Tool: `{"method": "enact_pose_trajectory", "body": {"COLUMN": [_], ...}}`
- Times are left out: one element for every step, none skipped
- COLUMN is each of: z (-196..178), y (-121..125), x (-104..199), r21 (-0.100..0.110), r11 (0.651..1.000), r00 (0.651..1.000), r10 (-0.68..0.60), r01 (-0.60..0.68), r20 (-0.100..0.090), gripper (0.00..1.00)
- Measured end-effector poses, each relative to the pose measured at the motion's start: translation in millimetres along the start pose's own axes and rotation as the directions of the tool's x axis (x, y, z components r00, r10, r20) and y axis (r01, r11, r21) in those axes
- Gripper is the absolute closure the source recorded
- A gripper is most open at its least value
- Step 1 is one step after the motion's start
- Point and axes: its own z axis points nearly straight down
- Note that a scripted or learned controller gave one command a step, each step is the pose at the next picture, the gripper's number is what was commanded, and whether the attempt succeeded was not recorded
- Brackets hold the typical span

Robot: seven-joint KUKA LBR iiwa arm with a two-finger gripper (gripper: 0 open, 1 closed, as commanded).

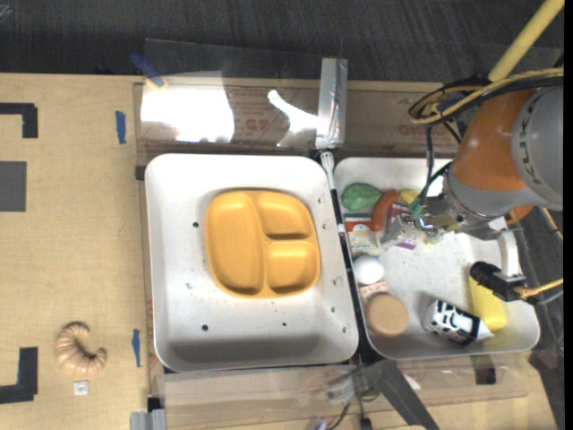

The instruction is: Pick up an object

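**Camera view: hand low in the right bin, nothing lifted yet**

Closest to us, a curled tan thing (81, 348) lies alone on the bench (72, 240), far from both bins. Next comes the left bin (170, 195), which holds a yellow tray (262, 243) with three parts.

The right bin (528, 334) has the small things in it. At its near end sit a brown round lid (388, 314) and a black and white thing (452, 322). A little farther back is a white ball (368, 270), close to the wall between the bins.

Farther back again is the hand (410, 225), down low in the right bin. A red thing (385, 207) is just beside it, and a green thing (361, 195) lies beside the red one, at the far end of the bin. Small bits near the hand are too blurry to name. I cannot tell if the hand is spread or pressed together, and I cannot see anything pinched in it.

So the job looks like it is at the reaching part. The hand is down by the things, most likely going for the red thing. Grabbing and lifting are left to do.
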Motion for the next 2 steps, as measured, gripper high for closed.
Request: {"method": "enact_pose_trajectory", "body": {"z": [-39.0,25.1], "y": [37.3,56.8], "x": [-13.3,-38.9], "r21": [-0.002,-0.008], "r11": [1.000,0.998], "r00": [1.000,0.998], "r10": [0.015,-0.066], "r01": [-0.015,0.066], "r20": [0.001,0.006], "gripper": [0.00,0.00]}}
